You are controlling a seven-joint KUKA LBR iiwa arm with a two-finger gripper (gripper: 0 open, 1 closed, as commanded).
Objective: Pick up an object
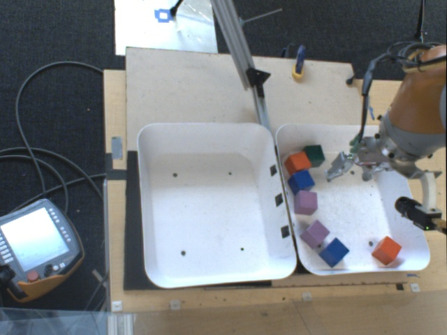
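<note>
The right bin (412,257) holds several small blocks. An orange block (297,162) and a dark green block (313,155) sit at its far left, with a blue block (302,181) and a purple block (306,202) just in front of them. Another purple block (315,233), a second blue block (334,251) and an orange block (386,250) lie near the front. My gripper (340,167) hangs over the bin's middle, right of the green block, with nothing visible between its fingers.
The left bin (157,257) sits beside the right one, sharing a raised divider with black clips (278,199). A slanted metal pole (237,44) crosses above the back of the bench. A teach pendant (35,246) and cables lie on the floor at left.
</note>
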